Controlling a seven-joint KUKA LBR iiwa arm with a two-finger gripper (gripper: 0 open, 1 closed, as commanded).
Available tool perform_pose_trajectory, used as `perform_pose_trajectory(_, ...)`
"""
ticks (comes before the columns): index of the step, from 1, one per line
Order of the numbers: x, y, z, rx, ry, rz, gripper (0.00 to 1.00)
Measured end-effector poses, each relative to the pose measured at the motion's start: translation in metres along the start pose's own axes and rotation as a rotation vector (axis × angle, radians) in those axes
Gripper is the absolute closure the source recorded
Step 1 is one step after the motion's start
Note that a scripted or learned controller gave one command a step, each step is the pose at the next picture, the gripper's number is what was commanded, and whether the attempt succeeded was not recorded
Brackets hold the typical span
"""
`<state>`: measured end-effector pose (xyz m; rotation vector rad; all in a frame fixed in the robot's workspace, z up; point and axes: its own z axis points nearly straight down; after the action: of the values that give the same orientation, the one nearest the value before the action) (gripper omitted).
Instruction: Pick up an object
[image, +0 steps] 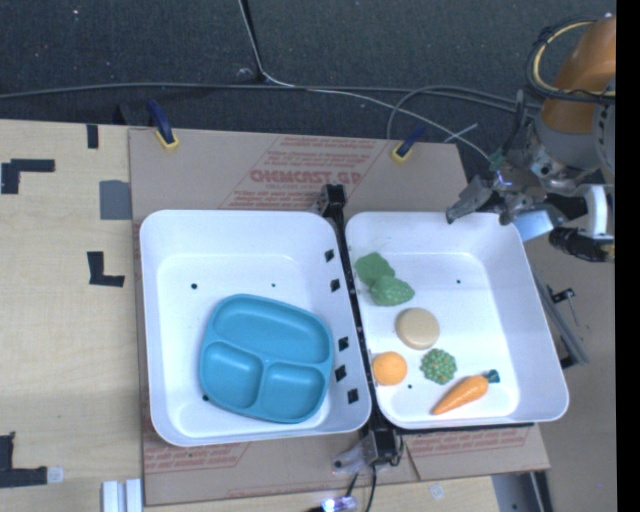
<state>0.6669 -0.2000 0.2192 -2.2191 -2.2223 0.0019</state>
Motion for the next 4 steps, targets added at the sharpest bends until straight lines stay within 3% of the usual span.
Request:
perform_pose_trajectory(1,-0.007,-0.002,0.06,0.004,-0.001,0.0,0.0)
perform_pose_trajectory(3,-0.009,-0.003,0.135,-0.001,-0.002,-0.002,0.0)
perform_pose_trajectory(4,-0.009,-0.002,0.123,-0.005,-0.005,-0.003,1.0)
